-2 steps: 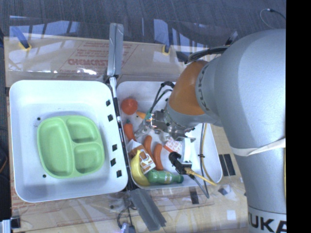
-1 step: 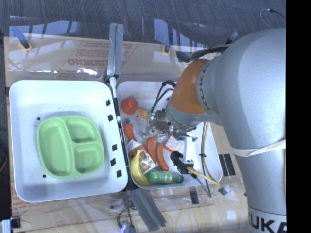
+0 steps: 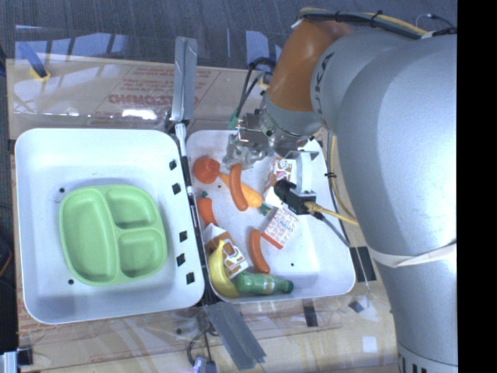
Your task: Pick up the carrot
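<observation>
The carrot [image 3: 238, 186] is a long orange piece lying lengthwise in the upper middle of the right bin [image 3: 330, 274], with its top end right under my gripper [image 3: 243, 155]. The gripper hangs low over the bin's back part, directly above that end of the carrot. The arm's wrist and orange band [image 3: 299, 68] cover the bin's back right corner. Whether the gripper touches the carrot is not visible.
Around the carrot lie a round orange fruit [image 3: 206, 169], a short orange piece [image 3: 206, 209], an orange sausage-like piece [image 3: 258, 252], a small carton [image 3: 280, 226], a banana [image 3: 220, 272] and a green bottle [image 3: 264, 284]. The left bin [image 3: 39, 286] holds a green divided plate [image 3: 114, 233].
</observation>
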Motion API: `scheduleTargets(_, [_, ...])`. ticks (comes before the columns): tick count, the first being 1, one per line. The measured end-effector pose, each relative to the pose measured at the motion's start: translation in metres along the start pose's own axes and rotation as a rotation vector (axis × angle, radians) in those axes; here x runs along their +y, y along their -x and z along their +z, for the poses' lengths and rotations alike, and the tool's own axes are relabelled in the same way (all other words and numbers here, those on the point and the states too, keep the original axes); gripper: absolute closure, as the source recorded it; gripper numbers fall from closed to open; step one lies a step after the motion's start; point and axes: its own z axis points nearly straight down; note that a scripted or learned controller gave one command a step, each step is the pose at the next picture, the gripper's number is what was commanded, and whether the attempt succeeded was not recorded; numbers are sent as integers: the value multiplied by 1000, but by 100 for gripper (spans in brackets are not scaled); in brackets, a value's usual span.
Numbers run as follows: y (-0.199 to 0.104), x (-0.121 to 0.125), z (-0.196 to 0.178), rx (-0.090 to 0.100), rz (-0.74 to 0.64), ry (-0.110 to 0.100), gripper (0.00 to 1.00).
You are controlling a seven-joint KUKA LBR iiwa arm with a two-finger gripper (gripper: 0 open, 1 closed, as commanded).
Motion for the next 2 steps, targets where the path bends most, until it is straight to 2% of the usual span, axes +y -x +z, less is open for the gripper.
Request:
scheduleTargets(1, [0,0,0,0,0,-1,0])
scheduleTargets(2, [51,-7,101,1,55,-2,0])
